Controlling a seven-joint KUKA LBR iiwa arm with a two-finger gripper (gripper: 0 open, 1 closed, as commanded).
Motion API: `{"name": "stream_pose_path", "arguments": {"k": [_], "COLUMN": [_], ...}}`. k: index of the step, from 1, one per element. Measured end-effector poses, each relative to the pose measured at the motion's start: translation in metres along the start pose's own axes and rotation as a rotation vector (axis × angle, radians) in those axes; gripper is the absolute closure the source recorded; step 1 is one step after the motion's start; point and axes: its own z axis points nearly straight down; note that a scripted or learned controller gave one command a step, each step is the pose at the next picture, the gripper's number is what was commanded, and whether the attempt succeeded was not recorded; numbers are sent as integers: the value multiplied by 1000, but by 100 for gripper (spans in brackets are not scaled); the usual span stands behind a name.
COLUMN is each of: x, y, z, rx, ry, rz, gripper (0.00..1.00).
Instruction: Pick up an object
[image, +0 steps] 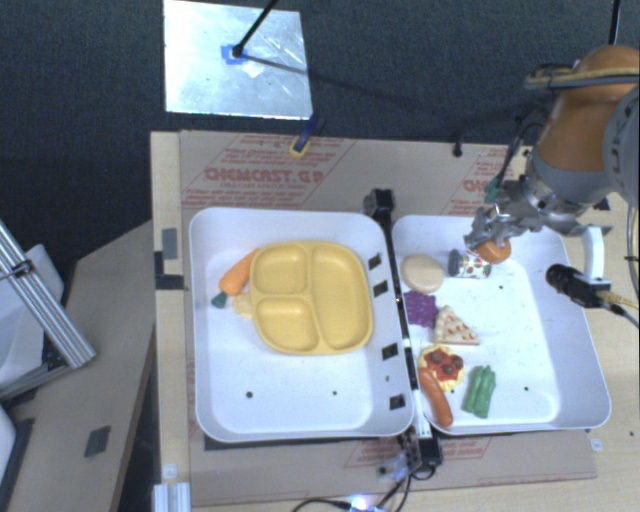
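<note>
My gripper (490, 240) hangs over the far part of the right bin (560, 340). A small orange round object (496, 252) sits between its fingertips, and the fingers are shut on it. Just to its left, on the bin floor, lies a small multicoloured can-like toy (470, 265). Further left is a beige bun (422, 272). Below that are purple grapes (421, 308), a pizza slice (456, 327), a red and yellow toy (441, 364), a hot dog (436, 399) and a green vegetable (480, 390).
The left bin (230, 400) holds a yellow divided plate (305, 297). An orange carrot (237, 272) and a pale yellow piece (243, 306) lie at the plate's left edge. A black divider (396, 300) runs between the bins. The right bin's right half is bare floor.
</note>
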Motion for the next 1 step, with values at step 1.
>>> {"name": "stream_pose_path", "arguments": {"k": [1], "x": [24], "y": [-41], "z": [-11], "rx": [7], "ry": [2], "rz": [-1], "gripper": [100]}}
